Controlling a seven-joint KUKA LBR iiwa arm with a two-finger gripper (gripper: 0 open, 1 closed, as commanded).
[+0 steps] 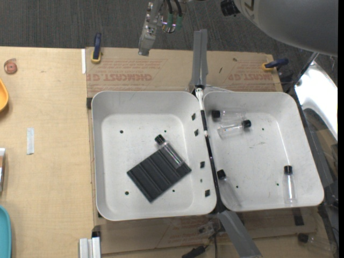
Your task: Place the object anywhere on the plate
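A dark ribbed square plate [158,174] lies turned at an angle on the floor of the left bin [107,144]. A clear vial with a black cap [168,151] rests across the plate's upper right edge, with its cap end just off the plate. My gripper [144,49] hangs high beyond the far rim of the left bin, over the cardboard, well apart from the plate and the vial. I see nothing in it.
The right bin [301,144] holds a capped vial [235,127] near its back left, a small black-capped piece [215,114] beside it, and another vial [289,185] at the front right. Clamps [97,48] hold the cardboard sheet at the back.
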